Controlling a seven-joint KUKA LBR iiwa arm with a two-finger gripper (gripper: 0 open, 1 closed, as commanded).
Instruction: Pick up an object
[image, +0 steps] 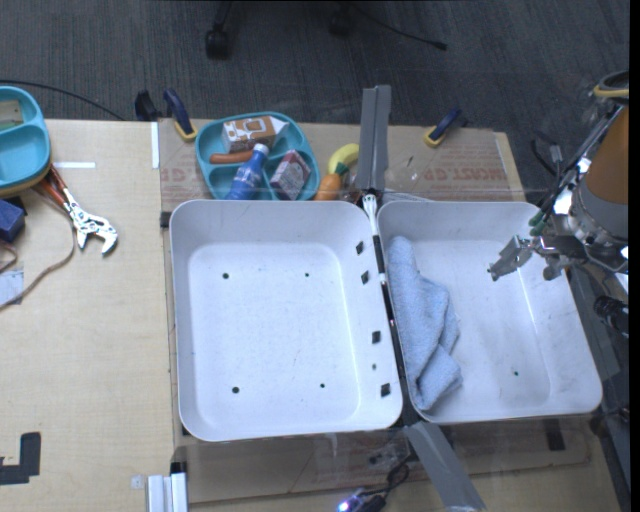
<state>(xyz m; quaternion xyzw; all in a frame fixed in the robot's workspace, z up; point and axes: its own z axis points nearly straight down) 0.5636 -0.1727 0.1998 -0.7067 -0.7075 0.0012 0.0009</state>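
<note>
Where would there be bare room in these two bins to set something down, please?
The left bin is bare wall to wall. The right bin is free between the towel along its left wall and its right wall; the pincer hovers at its upper right.

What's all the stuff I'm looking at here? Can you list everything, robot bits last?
White bins: two, side by side on the bench; the right one holds the towel.
Towel: one, pale blue-grey, crumpled along the right bin's left side.
Teal tray: one, behind the left bin, holding small packets and a blue bottle.
Banana: one, yellow, beside the tray.
Wrench: one, silver, on the bench at far left.
Teal dish: one, far left edge.
Clamps: blue and yellow, along the bench's back edge.
Gripper: one, grey, over the right bin's upper right part.
</note>
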